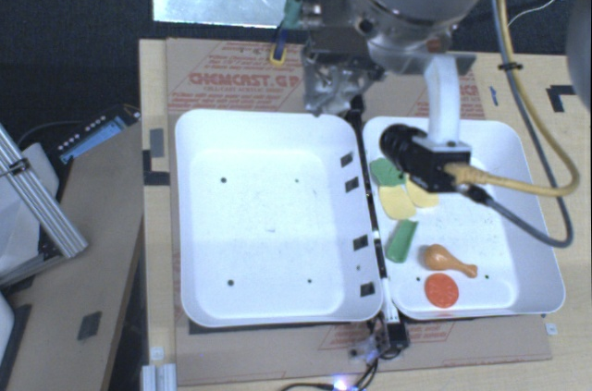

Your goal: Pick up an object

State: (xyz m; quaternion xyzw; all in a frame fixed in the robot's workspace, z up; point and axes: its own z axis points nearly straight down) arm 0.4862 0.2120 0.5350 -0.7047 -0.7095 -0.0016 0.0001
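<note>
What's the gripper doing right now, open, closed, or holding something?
Gripper: cannot be told from the camera view. It sits above the far edge of the left bin, away from the toys in the right bin.

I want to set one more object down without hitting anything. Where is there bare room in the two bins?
The left bin has open floor from wall to wall. In the right bin, bare patches lie along its right wall. Its left side is crowded: green block, yellow piece, orange drumstick, red disc.

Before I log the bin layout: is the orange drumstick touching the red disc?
Apart. The camera view shows a strip of white bin floor between the drumstick and the disc below it.
</note>
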